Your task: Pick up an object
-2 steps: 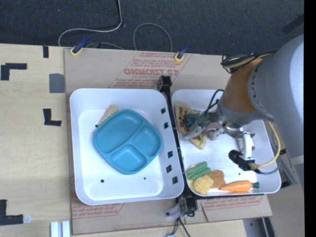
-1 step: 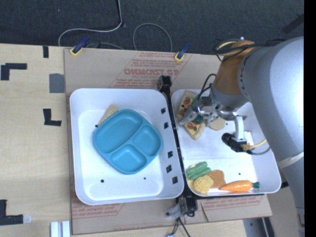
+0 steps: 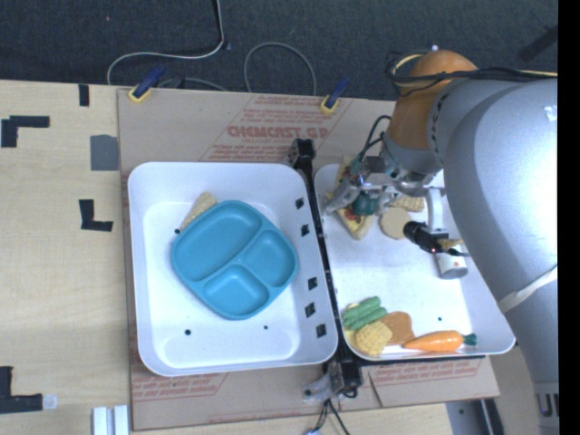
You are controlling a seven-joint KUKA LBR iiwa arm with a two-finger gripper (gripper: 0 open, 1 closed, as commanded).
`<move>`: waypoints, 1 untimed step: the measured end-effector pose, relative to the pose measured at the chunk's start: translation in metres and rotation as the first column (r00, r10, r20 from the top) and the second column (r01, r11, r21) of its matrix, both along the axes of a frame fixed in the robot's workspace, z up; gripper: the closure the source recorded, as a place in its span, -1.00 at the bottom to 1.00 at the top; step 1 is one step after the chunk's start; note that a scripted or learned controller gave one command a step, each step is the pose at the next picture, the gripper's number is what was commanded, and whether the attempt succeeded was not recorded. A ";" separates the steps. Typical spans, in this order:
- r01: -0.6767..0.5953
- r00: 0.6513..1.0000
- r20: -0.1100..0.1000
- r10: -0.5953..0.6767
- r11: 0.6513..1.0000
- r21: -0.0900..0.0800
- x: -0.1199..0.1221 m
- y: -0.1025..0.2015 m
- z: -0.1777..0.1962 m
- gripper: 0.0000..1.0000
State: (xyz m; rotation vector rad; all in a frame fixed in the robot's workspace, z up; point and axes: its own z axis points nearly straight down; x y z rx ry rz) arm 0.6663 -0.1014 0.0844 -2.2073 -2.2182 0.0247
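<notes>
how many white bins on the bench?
2. The left bin holds a blue divided plate. The right bin holds toy food, with the gripper down at its far end. Nothing suggests a third.

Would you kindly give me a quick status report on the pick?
Gripper low over toy food pile, right bin's far-left corner. Nothing visibly held. Carrot, corn lie near edge.
</notes>
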 end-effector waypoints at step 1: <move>0.002 1.000 0.002 -0.002 1.000 -0.003 -0.001 -0.001 0.010 1.00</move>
